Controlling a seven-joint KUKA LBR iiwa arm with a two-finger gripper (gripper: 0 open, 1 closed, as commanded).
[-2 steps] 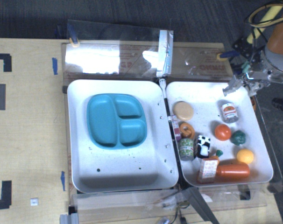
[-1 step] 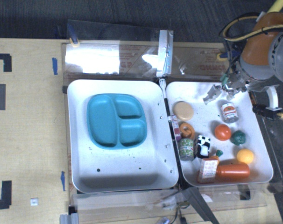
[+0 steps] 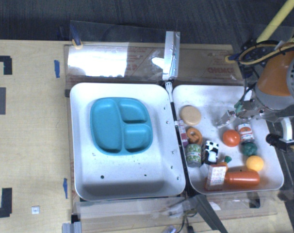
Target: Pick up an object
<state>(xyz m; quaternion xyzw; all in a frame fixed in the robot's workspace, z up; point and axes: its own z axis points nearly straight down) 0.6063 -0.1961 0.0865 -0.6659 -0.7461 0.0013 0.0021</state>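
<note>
The gripper (image 3: 233,112) hangs over the upper right part of the right bin (image 3: 207,92), its thin metal fingers pointing left and down toward the bin floor; whether they are apart or together cannot be told from this view, and nothing can be seen between them. Just below and beside the fingertips lies an orange-red tomato (image 3: 230,138), apart from them. Right of the tomato stands a small jar with a red-and-white label (image 3: 245,130), and under that a dark green vegetable (image 3: 248,147), then a yellow-orange ball-shaped fruit (image 3: 254,163). Along the bin's near edge lies a long red-orange sausage-like piece (image 3: 241,177), touching a small red-and-white carton (image 3: 216,175). Left of the gripper, well apart, a round tan bun (image 3: 190,114) rests on the bin floor, with a glazed doughnut (image 3: 193,135) below it, a green-labelled can (image 3: 193,154) under that, and a black-and-white cow figure (image 3: 212,151) just beside the can. The grey arm with its orange band (image 3: 278,79) comes in from the right edge. The left bin (image 3: 84,176) holds a blue divided plate (image 3: 121,125), lying flat in its upper middle. Both bins sit on a wooden bench (image 3: 25,130).
</note>
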